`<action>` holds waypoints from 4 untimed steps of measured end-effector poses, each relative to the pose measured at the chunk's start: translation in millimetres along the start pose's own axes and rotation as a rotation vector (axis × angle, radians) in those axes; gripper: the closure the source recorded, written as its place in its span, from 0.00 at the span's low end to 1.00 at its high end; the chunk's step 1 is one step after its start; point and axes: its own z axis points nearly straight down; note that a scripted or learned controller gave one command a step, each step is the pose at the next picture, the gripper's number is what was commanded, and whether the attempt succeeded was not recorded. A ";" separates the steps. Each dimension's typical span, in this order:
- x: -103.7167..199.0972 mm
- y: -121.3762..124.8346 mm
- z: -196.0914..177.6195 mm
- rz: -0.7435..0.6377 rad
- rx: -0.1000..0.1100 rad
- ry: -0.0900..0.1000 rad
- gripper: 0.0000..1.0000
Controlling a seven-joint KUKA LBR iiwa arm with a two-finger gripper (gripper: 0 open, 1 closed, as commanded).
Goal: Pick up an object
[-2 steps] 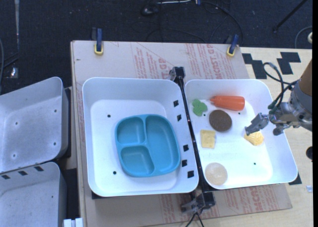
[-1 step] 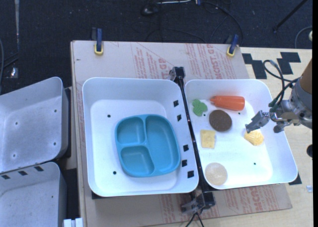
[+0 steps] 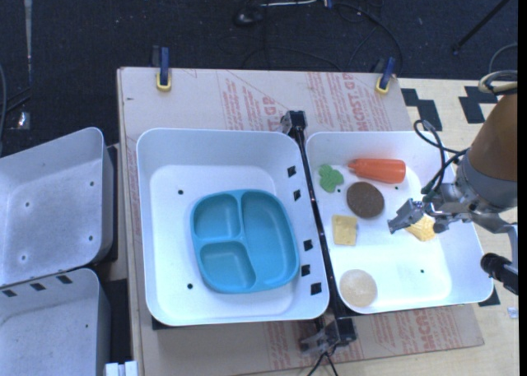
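Over right bin, jaws partly cover yellow piece; spread unclear.

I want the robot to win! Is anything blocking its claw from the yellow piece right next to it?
Nothing visible blocks it. The gripper sits in the right bin, right beside the yellow piece. The brown disc lies off to the side.

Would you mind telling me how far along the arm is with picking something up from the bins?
Done: the gripper has reached low into the right bin. In hand: it sits beside a yellow piece, but no grasp is visible. Left: grip and lift. The carrot, brown disc and the rest lie untouched.
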 end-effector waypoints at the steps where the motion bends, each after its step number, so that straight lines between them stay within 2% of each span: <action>1: -4.6 8.7 53.1 0.001 -0.001 0.000 0.00; 2: -3.9 8.1 101.2 0.001 -0.001 0.000 0.00; 3: -4.1 9.2 88.5 0.002 -0.005 -0.001 1.00; 4: -7.4 11.3 25.5 -0.002 -0.011 -0.004 1.00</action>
